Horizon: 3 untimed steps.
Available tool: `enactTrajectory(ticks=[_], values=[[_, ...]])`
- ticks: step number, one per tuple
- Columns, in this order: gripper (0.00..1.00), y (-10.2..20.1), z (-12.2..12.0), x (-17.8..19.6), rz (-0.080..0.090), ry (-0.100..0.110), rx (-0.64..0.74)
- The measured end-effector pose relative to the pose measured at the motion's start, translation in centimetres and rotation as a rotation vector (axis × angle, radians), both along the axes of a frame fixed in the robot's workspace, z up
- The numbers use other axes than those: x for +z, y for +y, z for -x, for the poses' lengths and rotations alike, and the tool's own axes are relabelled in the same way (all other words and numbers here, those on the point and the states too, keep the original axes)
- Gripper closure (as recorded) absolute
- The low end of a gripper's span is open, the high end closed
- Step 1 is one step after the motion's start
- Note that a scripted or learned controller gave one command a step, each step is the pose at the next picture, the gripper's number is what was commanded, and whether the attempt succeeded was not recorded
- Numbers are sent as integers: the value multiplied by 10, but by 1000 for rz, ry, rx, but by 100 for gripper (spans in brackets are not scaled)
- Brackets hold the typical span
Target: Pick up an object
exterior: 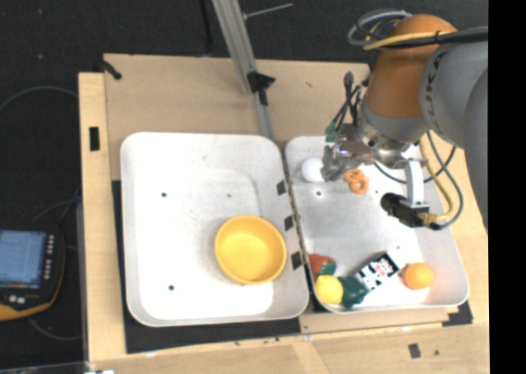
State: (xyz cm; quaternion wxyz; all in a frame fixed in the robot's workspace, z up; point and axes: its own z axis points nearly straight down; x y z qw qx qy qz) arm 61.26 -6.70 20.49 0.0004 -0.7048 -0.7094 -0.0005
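My gripper (333, 163) hangs low over the far left corner of the right bin (362, 224). A small white ball (311, 170) lies just to its left, close against it. A small orange ring-shaped piece (356, 181) sits just to the gripper's right. Along the near edge of the right bin lie a red piece (322, 264), a yellow lemon-like fruit (329, 288), a dark green piece (354, 290), a black and white box (378, 270) and an orange ball (417, 275). The grey arm with its orange band (403, 76) covers the bin's far right corner.
A yellow bowl (251, 249) stands in the left bin (164, 175), near its front right corner. A slanted metal pole (238, 43) rises behind the bins. The wall between the two bins (292, 216) runs just left of the white ball.
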Motion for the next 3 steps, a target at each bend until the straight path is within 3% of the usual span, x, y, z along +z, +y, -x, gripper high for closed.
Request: enactTrajectory(ticks=[2, 3], values=[[100, 105, 28, 14, 1, 0, -4], [100, 154, 29, 24, 0, 0, -3]])
